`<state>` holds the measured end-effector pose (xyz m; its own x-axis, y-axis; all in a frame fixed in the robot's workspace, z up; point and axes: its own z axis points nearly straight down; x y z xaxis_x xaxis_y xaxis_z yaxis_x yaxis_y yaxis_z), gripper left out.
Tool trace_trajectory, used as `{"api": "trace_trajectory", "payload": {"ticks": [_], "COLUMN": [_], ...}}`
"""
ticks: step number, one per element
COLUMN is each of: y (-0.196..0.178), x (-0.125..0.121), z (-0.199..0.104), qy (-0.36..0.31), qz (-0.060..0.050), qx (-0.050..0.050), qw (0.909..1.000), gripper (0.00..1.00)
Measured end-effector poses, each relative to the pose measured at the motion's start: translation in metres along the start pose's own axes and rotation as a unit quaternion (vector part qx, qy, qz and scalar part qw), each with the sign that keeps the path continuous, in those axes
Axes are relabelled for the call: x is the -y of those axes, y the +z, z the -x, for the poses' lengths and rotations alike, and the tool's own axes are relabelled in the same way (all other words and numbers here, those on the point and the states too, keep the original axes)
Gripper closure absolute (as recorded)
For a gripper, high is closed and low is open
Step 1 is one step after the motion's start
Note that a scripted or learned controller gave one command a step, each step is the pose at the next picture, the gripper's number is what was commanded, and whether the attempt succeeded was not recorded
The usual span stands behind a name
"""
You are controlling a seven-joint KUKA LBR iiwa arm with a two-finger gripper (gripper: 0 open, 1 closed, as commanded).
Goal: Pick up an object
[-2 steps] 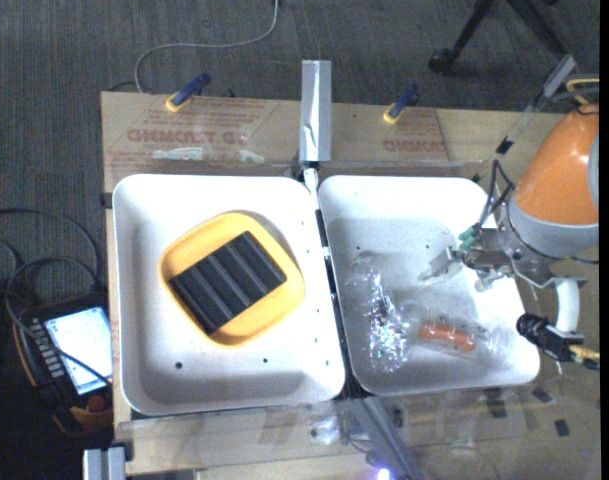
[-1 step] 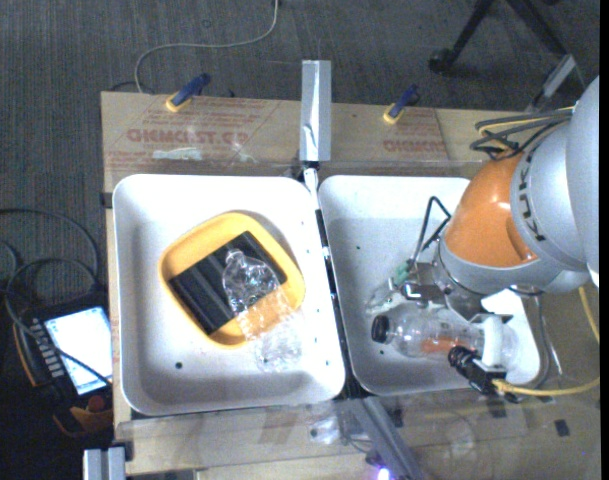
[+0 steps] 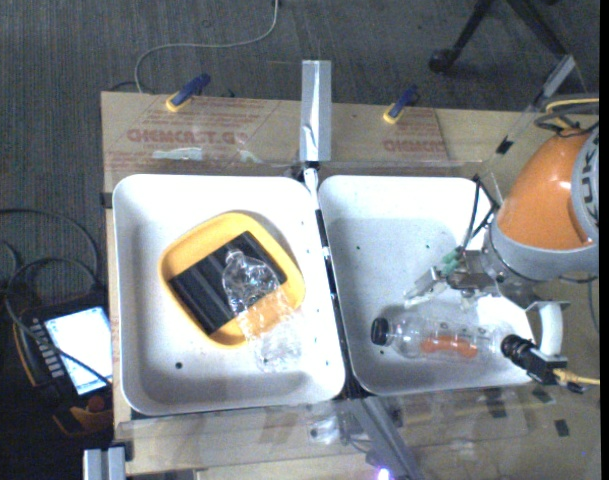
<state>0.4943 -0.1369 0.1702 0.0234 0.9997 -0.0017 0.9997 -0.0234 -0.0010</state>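
Observation:
A clear plastic bottle (image 3: 434, 338) with a black cap lies on its side near the front of the right bin (image 3: 384, 228), with something orange inside it. My gripper (image 3: 446, 284) hangs just above and behind the bottle, at the end of the grey arm with the orange band (image 3: 544, 203) reaching in from the right. Nothing can be seen held in it. In the left bin (image 3: 144, 228) a yellow dish (image 3: 189, 253) holds a black block (image 3: 206, 283). Crumpled clear plastic (image 3: 252, 280) lies over the block.
More crumpled clear wrap with an orange tint (image 3: 269, 328) spills over the dish's front edge onto the left bin's floor. A metal post (image 3: 315, 108) stands behind the ridge between the two bins. Cables run beside the arm at the right.

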Motion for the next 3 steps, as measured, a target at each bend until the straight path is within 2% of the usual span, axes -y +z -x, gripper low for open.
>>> {"api": "trace_trajectory", "payload": {"ticks": [1,2,3], "y": [0.079,0.049,0.045], "x": [0.008,-0.011,-0.054], "z": [-0.038,-0.006,0.034], "qy": [-0.131,-0.065,0.014], "qz": [0.006,-0.001,-0.001], "qx": [0.001,-0.001,0.000], "qw": [0.9913,0.9979,0.9999], "gripper": [0.00,0.00,0.00]}}
